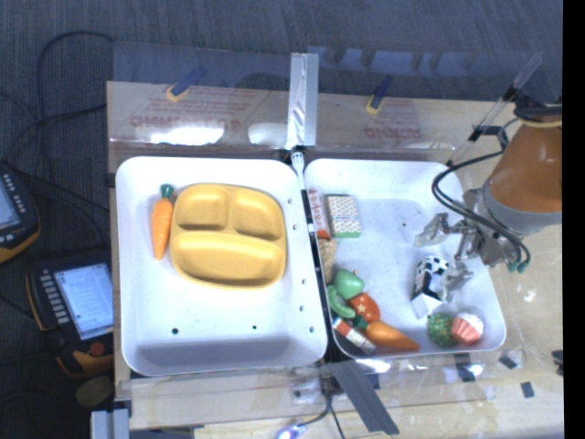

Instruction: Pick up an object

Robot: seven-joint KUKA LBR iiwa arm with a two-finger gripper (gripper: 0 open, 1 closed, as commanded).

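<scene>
— Any label on that black-and-white toy [430,275]?
— None I can read. It's small and glossy, near the right bin's [393,176] right edge, beside my gripper [452,242].
— Clamped?
— No, my metal fingers are spread, holding nothing.

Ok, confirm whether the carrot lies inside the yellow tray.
No. The carrot lies on the left bin's floor, beside the yellow tray's left edge.

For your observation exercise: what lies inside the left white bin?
The left bin holds a yellow divided tray and, beside it toward the bin's left wall, an orange carrot. Whatever part of the bin floor lies under the tray is covered and cannot be seen.
</scene>
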